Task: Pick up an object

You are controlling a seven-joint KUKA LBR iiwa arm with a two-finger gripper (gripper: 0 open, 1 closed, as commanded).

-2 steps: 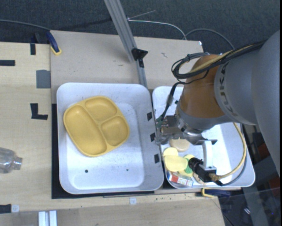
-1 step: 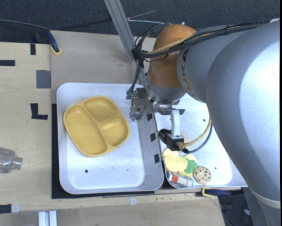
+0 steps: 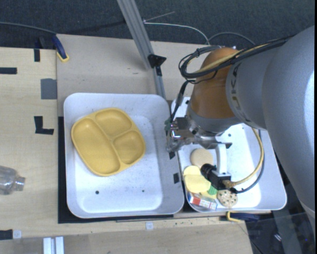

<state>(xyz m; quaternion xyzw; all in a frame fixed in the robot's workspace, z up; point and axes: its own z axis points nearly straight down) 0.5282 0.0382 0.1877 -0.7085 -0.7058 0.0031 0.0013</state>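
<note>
Bench (image 3: pixel 20 94) carries two white bins. Left bin (image 3: pixel 116 200) holds a yellow plate (image 3: pixel 108 140). Right bin (image 3: pixel 269 194) holds small pieces (image 3: pixel 196 181) at its near left, under the gripper (image 3: pixel 194 137). I cannot tell its state. I advise centring over the tan disc (image 3: pixel 202 156) alone.

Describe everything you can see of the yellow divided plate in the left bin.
The yellow divided plate looks like matte plastic, round-cornered, with raised ridges splitting it into three compartments: one long, two smaller. It lies flat, open side up, turned at a slant, in the upper part of the left bin, resting on its white floor. Nothing else touches it.
</note>
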